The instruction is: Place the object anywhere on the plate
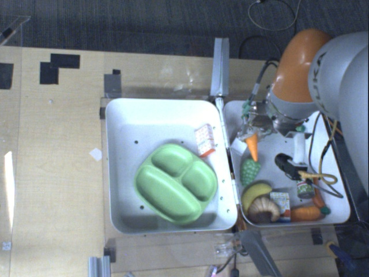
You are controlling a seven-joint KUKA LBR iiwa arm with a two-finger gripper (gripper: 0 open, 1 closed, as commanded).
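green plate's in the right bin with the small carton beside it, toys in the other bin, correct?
Not quite. The camera view shows the green plate in the left bin, small carton beside it. The toys lie in the right bin.

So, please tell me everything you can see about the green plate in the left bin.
The green plate is a rounded, smooth, plastic-looking dish divided into three compartments: two smaller ones at the far side and one larger one nearer the camera. It lies flat, right side up, on the floor of the left white bin, turned diagonally. Nothing lies in its compartments. A small red and white packet lies just beyond its far edge.
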